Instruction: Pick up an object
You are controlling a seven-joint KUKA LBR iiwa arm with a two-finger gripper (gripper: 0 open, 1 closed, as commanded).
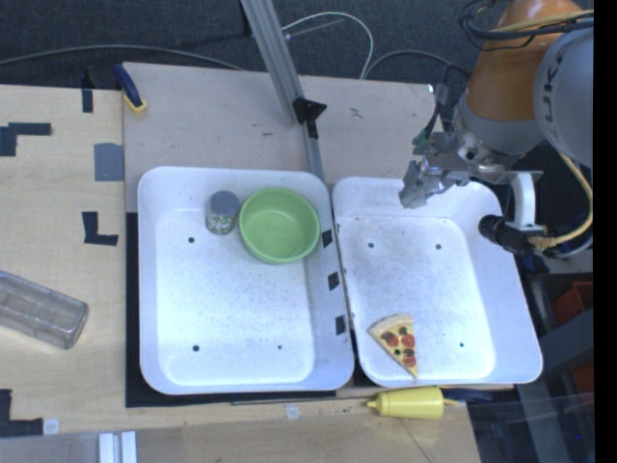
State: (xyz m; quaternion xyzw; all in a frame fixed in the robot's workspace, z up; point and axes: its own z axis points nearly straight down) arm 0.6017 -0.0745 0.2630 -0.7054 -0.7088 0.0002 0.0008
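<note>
Wide open floor across the right bin, only the pizza slice sitting in its near corner. In the left bin the green bowl and small can crowd the far edge, touching or nearly so; the near half lies free. A slanted metal pole crosses above the far side.

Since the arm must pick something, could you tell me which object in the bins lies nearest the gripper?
The pizza slice, alone in the right bin below the gripper.
</note>
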